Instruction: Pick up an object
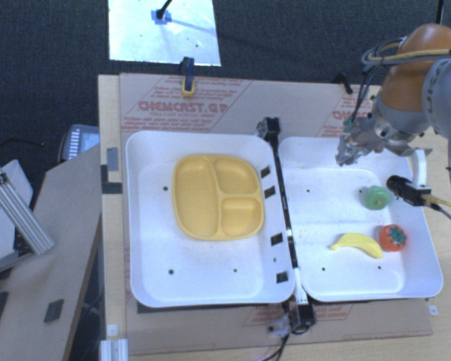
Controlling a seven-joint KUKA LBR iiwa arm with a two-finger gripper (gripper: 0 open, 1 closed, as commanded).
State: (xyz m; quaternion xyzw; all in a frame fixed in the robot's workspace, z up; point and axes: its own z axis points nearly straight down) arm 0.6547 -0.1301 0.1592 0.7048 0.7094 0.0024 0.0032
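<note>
The right bin (323, 277) holds three toy foods: a green round one (376, 197), a red-orange one with a green top (392, 237), and a yellow banana (356, 244). My gripper (348, 154) hangs over the far edge of that bin, up and to the left of the green piece and apart from it. I see nothing between its fingers. The grey arm with its orange band (425, 47) comes in from the upper right.
A yellow divided plate (216, 196) lies in the left bin (150, 277). A black clip strip (279, 209) joins the two bins. Cables (436, 201) run along the right bin's right side. A yellow clamp (188, 81) sits at the bench's far edge.
</note>
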